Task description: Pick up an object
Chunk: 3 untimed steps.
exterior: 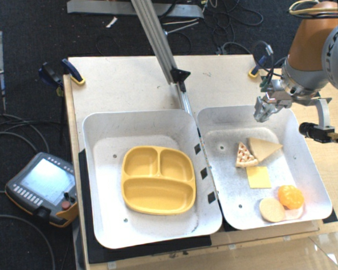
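The tool (263,112) hangs over the far rim of the right bin (225,208); whether it is apart or together I cannot tell. Below it lie a pizza slice (245,154), a tan wedge (264,148), a yellow square (258,177), an orange piece (290,196) and a pale disc (272,210) (these two touching). A yellow divided tray (158,179) sits in the left bin (106,221).

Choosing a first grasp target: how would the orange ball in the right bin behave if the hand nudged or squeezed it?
The orange ball looks round, so a nudge would probably roll it. It rests against the tan disc, which may check it that way. Its smooth curve could slip from the hand.
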Available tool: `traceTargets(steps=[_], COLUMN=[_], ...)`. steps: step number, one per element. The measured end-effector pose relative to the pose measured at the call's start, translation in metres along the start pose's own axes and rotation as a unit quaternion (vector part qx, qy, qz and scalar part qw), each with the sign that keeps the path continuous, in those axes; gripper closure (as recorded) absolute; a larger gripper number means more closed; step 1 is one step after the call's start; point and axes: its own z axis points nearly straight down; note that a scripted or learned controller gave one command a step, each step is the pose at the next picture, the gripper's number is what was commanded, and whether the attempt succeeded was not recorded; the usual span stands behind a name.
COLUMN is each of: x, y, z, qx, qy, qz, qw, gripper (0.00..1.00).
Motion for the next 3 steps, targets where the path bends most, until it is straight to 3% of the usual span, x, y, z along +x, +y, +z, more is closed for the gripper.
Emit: traceTargets(steps=[2,3], x=[-0.001,0.05], y=[0.008,-0.001], z=[-0.079,-0.061], qx=[0.0,0.004], qy=[0.0,0.002], qz=[-0.002,-0.004], qw=[1.0,1.0], gripper=[1.0,1.0])
